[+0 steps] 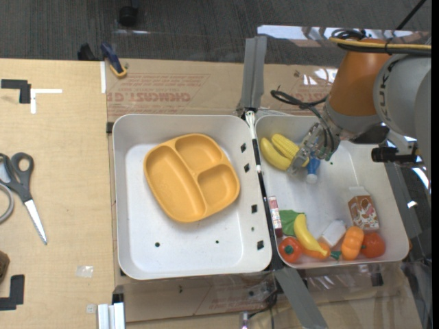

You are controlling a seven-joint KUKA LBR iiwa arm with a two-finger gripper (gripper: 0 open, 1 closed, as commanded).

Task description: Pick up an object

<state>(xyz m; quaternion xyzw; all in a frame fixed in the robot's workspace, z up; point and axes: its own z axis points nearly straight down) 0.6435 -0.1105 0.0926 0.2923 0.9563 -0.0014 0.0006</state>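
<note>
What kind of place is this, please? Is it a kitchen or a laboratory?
Most likely a robotics lab: a robot arm reaches into a white bin of toy food, beside a workbench bearing scissors.

Two bins sit side by side on the bench. A divided plate [192, 177] lies in the left bin [123, 204], and the right bin [394, 204] holds bananas [278, 151] at the back and toy food [329, 238] at the front. Scissors [24, 190] lie far left on the bench [62, 149].
</note>
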